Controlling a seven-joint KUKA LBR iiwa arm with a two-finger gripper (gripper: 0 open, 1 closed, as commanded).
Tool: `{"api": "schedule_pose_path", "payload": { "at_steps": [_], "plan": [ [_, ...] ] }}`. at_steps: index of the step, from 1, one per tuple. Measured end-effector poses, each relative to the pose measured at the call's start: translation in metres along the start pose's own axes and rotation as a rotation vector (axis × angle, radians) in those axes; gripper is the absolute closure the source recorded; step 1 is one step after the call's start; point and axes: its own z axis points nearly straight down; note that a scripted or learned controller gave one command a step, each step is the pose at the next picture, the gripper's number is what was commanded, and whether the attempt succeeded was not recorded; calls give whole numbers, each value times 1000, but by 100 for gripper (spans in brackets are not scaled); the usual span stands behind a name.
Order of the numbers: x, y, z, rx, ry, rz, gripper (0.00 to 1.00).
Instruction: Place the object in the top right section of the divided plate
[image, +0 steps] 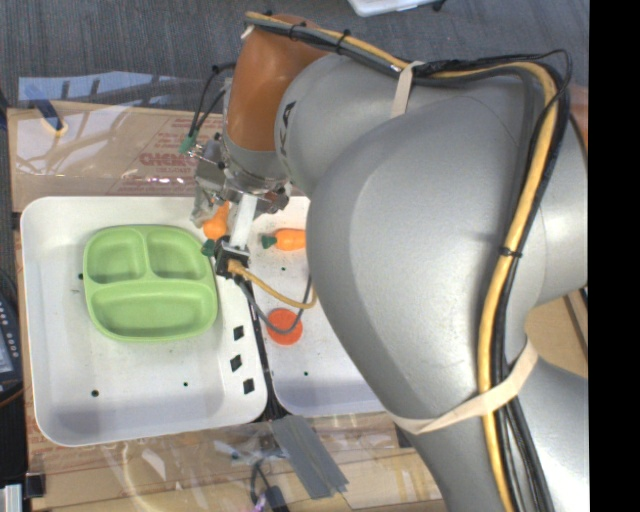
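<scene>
Camera view: the gripper (222, 222) hangs at the top right edge of the green divided plate (150, 285) in the left bin (60, 400), an orange object (212, 226) at its tip. Whether the fingers pinch it, I cannot tell. A carrot (288, 239) and a red disc (285, 326) lie in the right bin (320, 390), evidently spare stock.

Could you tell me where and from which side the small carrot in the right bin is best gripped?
Probably across the middle of the carrot, from above: it lies flat, lengthwise left to right, green end leftward, with bare bin floor around it.
</scene>
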Motion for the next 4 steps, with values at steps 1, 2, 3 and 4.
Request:
{"api": "schedule_pose_path", "payload": {
  "at_steps": [1,2,3,4],
  "plan": [
    [0,0,-1,-1,1,0,0],
    [-50,15,-48,-5,3,169,0],
    [-19,15,-25,-2,2,-202,0],
    [20,-2,-43,-8,1,-688,0]
  ]
}}
